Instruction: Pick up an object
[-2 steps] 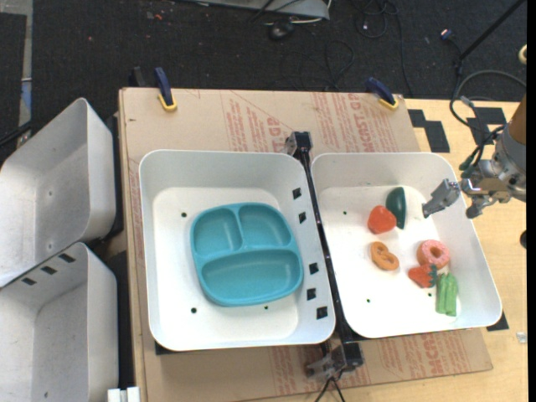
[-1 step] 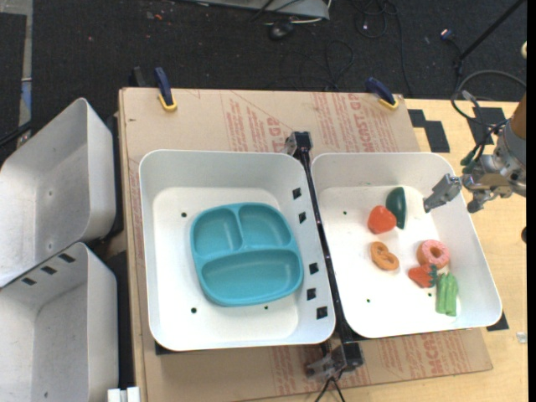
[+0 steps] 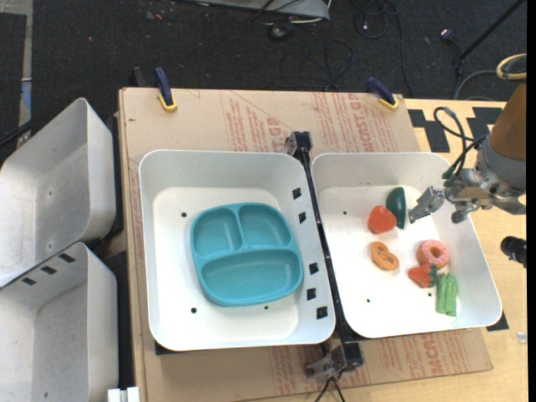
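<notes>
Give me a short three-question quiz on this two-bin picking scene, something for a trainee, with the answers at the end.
1. True or false: the teal divided tray lies in the left bin.
2. Which item lies closest to the gripper? A) dark green piece B) pink ring C) light green piece
3. Fill in: the orange ring lies in the ___ bin.

Key: 1 true; 2 A; 3 right.
</notes>
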Tool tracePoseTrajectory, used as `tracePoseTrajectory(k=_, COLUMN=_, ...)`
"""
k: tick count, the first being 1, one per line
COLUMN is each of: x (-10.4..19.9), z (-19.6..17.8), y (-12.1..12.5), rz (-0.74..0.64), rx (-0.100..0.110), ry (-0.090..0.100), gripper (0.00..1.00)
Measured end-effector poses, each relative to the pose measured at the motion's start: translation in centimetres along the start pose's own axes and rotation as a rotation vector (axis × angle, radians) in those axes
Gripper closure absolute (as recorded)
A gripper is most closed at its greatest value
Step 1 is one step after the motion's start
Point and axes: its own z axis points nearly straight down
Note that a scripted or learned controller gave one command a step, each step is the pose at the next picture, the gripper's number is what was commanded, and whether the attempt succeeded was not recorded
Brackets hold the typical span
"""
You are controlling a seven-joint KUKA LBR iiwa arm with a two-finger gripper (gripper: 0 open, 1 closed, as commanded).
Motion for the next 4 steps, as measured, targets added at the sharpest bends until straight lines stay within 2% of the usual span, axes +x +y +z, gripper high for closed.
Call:
tracePoseTrajectory(k=2, x=0.9, z=10.4, y=0.4, rz=0.002, rx=0.0, ry=0.0, gripper=0.0)
tracePoseTrajectory(k=3, x=0.9, z=9.1, y=0.5, rz=0.002, rx=-0.005, ry=-0.001, gripper=1.0)
tracePoseTrajectory(k=4, x=1.1, z=4.8, y=0.5, rz=-0.001, rx=-0.007, ry=-0.002, gripper=1.0)
